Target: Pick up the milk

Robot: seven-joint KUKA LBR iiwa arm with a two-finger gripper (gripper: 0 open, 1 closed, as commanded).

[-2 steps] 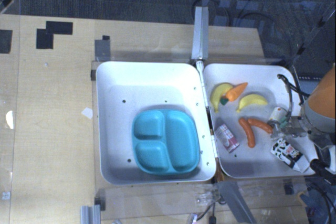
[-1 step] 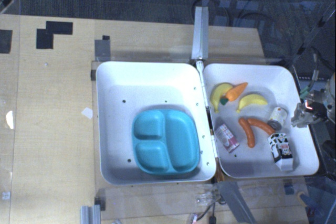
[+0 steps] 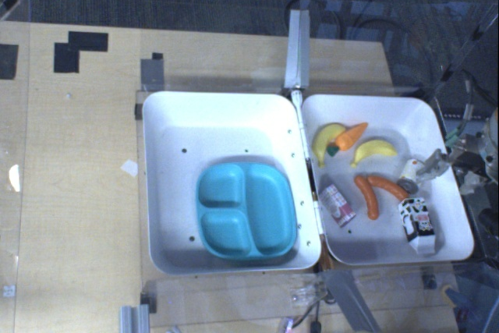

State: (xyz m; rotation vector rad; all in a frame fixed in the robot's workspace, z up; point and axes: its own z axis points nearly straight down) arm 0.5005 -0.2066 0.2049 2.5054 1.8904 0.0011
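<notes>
The milk (image 3: 417, 224) is a small white carton with black cow patches. It stands in the front right corner of the right bin (image 3: 390, 107). My gripper (image 3: 417, 169) reaches in over the bin's right wall, low over the bin. It is just behind the milk and apart from it, close to the right end of a sausage (image 3: 387, 185). Nothing shows held in it.
The right bin also holds two yellow bananas (image 3: 373, 150), an orange carrot (image 3: 348, 136), a second sausage (image 3: 368, 197) and a small pink-grey packet (image 3: 337, 204). A blue divided tray (image 3: 245, 208) lies in the left bin (image 3: 179, 129). A metal post (image 3: 295, 51) stands behind the bins.
</notes>
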